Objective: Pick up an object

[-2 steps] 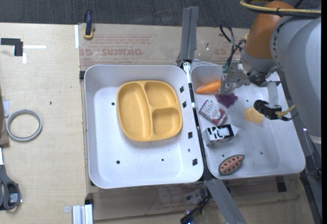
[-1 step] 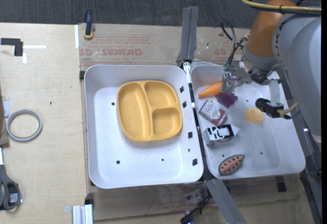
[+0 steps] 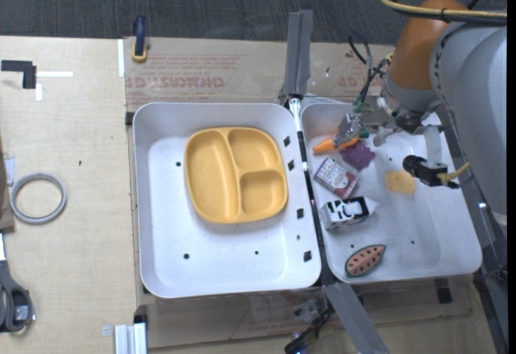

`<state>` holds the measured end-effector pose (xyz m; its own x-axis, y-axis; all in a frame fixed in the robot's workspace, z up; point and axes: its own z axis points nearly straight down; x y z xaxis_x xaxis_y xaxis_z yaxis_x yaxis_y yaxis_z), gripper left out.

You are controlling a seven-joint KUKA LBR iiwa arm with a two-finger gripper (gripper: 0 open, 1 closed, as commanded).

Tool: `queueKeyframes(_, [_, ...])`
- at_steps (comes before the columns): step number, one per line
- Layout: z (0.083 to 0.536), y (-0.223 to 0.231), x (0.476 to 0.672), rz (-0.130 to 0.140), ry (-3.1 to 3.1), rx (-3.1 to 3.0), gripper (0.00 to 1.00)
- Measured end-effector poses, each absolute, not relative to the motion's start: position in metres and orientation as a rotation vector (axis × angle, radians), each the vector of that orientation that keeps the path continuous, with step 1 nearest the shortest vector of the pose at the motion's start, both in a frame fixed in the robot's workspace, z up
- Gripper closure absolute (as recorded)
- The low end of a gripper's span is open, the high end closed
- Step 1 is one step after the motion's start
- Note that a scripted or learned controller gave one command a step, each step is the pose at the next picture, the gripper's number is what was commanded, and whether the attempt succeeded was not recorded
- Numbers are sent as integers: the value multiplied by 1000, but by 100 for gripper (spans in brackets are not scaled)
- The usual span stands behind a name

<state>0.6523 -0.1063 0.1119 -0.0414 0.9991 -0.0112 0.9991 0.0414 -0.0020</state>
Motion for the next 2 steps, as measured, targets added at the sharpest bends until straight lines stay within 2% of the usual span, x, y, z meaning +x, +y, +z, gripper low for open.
queueKeyframes(1, [101,-110,664,15,2203,2224,0])
queueKeyframes(2, [101,-111,664,12,2267,2159,0])
